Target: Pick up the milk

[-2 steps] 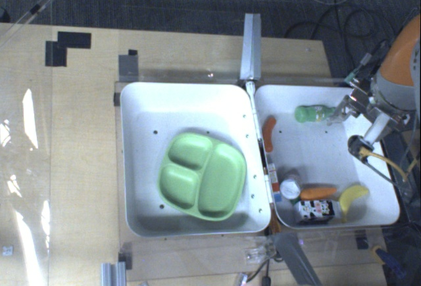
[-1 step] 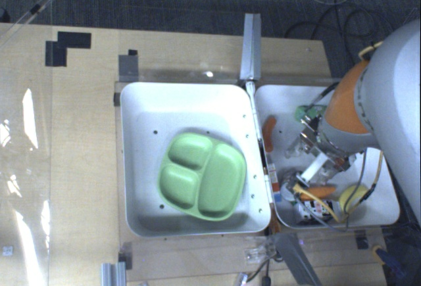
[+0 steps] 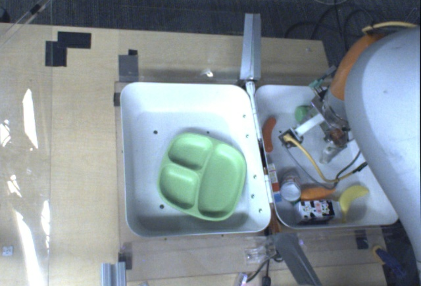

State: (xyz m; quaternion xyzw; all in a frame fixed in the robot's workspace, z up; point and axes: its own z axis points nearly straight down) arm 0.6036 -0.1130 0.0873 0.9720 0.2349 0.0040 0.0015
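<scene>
The milk looks to be the small black-and-white carton (image 3: 314, 210), lying at the near edge of the right bin (image 3: 375, 215). My gripper (image 3: 331, 141) hangs over the middle of that bin, well behind the carton and apart from it. A grey arm with an orange band reaches in from the right and hides the bin's right side. Nothing shows between the gripper's fingers.
Beside the carton lie an orange carrot (image 3: 317, 192), a small bottle with a blue cap (image 3: 287, 189) and a yellow banana (image 3: 352, 198). A red sausage (image 3: 268, 133) lies along the left wall, and a green item (image 3: 304, 112) sits at the back. The left bin (image 3: 138, 114) holds a green divided plate (image 3: 202, 176).
</scene>
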